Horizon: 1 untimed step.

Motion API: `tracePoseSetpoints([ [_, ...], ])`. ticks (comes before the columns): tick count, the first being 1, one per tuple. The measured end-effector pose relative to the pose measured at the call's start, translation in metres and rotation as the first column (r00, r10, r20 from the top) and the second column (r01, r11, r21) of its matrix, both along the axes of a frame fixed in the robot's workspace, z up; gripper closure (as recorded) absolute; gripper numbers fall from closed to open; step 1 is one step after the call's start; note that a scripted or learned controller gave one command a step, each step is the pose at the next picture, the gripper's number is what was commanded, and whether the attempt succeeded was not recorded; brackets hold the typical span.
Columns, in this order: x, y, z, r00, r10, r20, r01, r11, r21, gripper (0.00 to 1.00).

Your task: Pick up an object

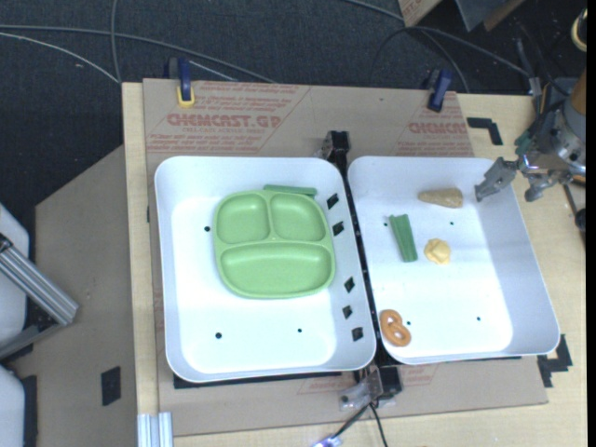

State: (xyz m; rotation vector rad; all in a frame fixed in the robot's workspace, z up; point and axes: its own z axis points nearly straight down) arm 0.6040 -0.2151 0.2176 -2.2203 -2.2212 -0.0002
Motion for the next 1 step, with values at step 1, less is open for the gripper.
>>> tracePoseSetpoints([
  [1,-0.0054,0.0077,-0.0592,1.0,0.0,-0.006,0.0,1.0,0.002,0.0],
])
